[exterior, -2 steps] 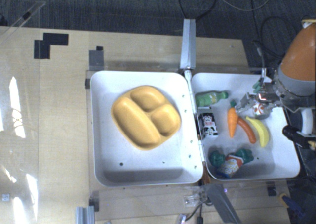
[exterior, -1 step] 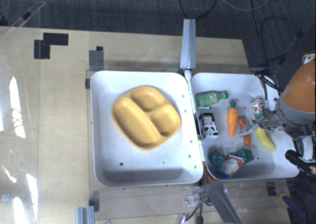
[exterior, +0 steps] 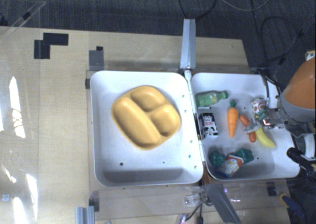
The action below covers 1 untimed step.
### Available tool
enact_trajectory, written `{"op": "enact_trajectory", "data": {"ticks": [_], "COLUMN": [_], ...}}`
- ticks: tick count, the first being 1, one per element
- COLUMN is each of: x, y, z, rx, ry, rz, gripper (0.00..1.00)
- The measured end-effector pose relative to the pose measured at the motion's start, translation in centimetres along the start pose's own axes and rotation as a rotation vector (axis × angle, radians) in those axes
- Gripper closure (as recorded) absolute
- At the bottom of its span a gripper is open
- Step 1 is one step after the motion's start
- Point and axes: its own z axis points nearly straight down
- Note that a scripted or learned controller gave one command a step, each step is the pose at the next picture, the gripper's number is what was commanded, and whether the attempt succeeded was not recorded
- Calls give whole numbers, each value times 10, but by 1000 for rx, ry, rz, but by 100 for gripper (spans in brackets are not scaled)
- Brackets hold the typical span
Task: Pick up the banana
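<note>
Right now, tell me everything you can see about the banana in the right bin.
The banana is small, yellow and smooth, probably a plastic toy. It lies flat on the floor of the right bin, near its right side, slanting from upper left down to lower right. Its upper end sits against a small orange piece. The arm's wrist hangs just above and right of it; whether anything grips it cannot be told.

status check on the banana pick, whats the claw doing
Claw low at the right bin's right side, finger state unreadable. Banana lies on the bin floor just below it, not seen gripped. Small orange piece touching the banana's left end, carrot further left.
</note>
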Motion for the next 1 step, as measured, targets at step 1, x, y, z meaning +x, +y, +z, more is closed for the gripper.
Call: {"op": "enact_trajectory", "data": {"ticks": [1], "x": [27], "y": [24], "z": [-96], "rx": [6], "ry": [0], "rz": [264], "gripper": [100]}}
